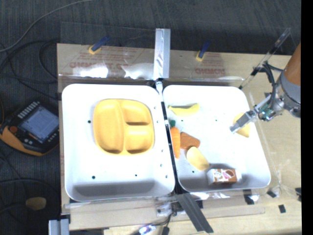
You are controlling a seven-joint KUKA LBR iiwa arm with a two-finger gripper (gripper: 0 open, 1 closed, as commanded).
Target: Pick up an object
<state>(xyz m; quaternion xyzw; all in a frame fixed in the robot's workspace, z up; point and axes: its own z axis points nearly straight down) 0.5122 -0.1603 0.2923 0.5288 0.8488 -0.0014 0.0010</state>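
The yellow wedge (243,125) lay near the right wall of the right bin (220,94), directly at the gripper (239,126), which reached in from the right. The grey fingers overlapped the wedge (whether they gripped it could not be determined). Farther left lay a carrot (174,141), a small carton (223,176) and, in the left bin (78,180), a yellow tray (123,126).

2 bins (73,180), 1 tray (123,126), 6 food items (224,176).
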